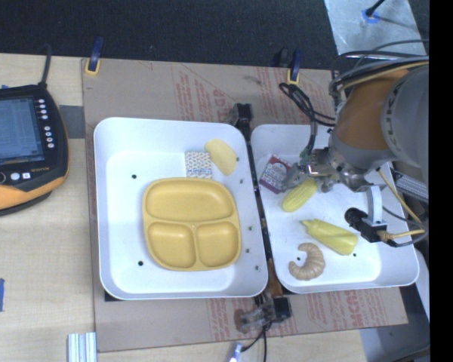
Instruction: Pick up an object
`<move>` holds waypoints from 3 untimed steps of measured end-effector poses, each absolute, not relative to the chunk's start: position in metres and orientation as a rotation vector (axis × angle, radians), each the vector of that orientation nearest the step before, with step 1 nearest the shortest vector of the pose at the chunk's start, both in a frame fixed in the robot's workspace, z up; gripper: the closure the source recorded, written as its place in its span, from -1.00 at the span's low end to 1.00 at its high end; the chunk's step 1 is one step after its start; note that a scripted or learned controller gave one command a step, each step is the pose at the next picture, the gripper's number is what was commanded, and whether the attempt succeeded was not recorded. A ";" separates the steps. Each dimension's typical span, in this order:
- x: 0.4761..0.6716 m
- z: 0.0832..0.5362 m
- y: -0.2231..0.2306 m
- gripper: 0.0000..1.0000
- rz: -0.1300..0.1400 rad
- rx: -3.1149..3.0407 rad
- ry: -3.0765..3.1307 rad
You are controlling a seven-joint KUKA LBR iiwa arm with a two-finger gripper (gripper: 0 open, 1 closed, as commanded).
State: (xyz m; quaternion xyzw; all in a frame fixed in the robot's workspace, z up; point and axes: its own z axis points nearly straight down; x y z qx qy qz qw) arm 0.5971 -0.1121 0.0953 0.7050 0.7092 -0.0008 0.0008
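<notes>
hand (311,173) sits low in right white bin (396,274), beside yellow plastic corn cob (299,196); finger state cannot be told. advise centring over cob before closing.

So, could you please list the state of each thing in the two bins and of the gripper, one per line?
Divided yellow tray: flat, right way up, in the left bin.
Pale yellow piece: lying behind the tray.
Patterned packet: flat, touching the tray's rim.
Corn cob: lying in the right bin, by the gripper.
Yellow bottle: on its side.
Croissant: lying loose.
Small packet: tilted near the bin's left wall.
</notes>
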 end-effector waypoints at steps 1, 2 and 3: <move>0.566 0.092 -0.115 -1.00 -0.007 2.218 2.229; 0.568 0.092 -0.107 -1.00 -0.005 2.216 2.229; 0.588 0.092 -0.107 -1.00 -0.006 2.215 2.230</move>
